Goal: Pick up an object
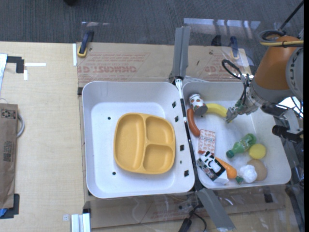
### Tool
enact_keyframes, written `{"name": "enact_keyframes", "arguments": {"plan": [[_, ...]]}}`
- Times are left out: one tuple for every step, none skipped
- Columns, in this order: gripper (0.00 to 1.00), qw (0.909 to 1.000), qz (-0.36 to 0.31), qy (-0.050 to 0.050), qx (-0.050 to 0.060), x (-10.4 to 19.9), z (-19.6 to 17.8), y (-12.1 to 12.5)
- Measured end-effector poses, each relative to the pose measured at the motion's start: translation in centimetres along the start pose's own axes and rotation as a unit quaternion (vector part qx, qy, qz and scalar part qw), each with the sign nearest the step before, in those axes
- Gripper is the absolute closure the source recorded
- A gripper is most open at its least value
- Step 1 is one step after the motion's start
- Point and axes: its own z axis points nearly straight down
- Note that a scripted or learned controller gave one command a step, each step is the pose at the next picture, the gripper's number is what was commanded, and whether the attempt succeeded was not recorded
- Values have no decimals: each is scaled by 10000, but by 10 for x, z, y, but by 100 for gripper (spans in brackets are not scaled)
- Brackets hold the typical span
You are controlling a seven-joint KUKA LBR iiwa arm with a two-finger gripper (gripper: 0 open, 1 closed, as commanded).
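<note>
My gripper (pixel 232 114) hangs low in the right bin (pixel 270 180), just right of a yellow banana (pixel 216 110); nothing shows between its fingers. The bin also holds a small white can with a red mark (pixel 195 100), a red-orange sausage (pixel 193 123), a printed card (pixel 207 140), a green bottle (pixel 241 145), a yellow lemon (pixel 257 151), a carrot (pixel 228 167), a black-and-white packet (pixel 210 164), a white crumpled piece (pixel 248 173) and a tan round item (pixel 259 168).
The left bin (pixel 96 144) holds a yellow divided plate (pixel 144 143). A grey divider post (pixel 181 52) rises between the bins at the back. Cardboard lies behind the bins, and a brown paper bag (pixel 7 153) rests at the far left.
</note>
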Motion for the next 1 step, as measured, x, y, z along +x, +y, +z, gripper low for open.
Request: {"name": "enact_keyframes", "arguments": {"plan": [[100,9962,875,-7,1,-17,-107,25]]}}
